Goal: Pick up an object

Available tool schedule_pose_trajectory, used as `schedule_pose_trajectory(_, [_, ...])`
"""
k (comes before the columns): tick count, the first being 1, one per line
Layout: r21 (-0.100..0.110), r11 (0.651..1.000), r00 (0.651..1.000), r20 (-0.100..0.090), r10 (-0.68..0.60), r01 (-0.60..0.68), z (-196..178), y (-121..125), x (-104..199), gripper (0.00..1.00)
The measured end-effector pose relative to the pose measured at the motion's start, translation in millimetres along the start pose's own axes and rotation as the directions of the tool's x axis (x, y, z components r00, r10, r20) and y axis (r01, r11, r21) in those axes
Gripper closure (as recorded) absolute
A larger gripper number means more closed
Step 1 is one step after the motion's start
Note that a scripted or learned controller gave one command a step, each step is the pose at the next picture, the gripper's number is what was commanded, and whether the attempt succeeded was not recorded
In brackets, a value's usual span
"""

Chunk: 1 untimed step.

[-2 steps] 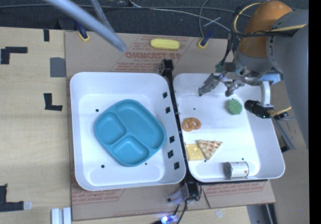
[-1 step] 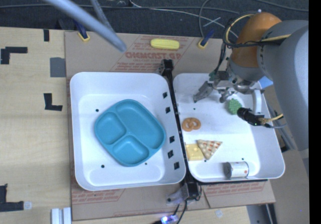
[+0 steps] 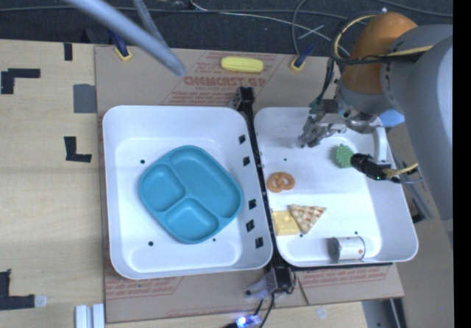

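My gripper hangs over the back part of the right bin, fingers pointing down-left toward the bin floor. Nothing shows between them. A small green bumpy ball lies just to the gripper's right. In front of it lie a brown pretzel, a pizza slice beside a yellow cheese piece, and a silver can on its side near the front edge. A blue divided plate lies in the left bin.
A yellow banana-shaped toy lies on the cardboard behind the bins. Black clips run along the divider between the bins. Cables loop behind the right bin. A grey pole crosses the top left.
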<state>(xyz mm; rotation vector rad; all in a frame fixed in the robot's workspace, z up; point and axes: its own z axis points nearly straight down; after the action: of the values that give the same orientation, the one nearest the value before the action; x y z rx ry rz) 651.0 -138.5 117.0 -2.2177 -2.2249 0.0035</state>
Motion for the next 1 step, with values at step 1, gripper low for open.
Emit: schedule_pose_trajectory(1, [-0.007, 1.0, 1.0, -0.001, 0.001, -0.001, -63.7, 3.4, 1.8, 1.0])
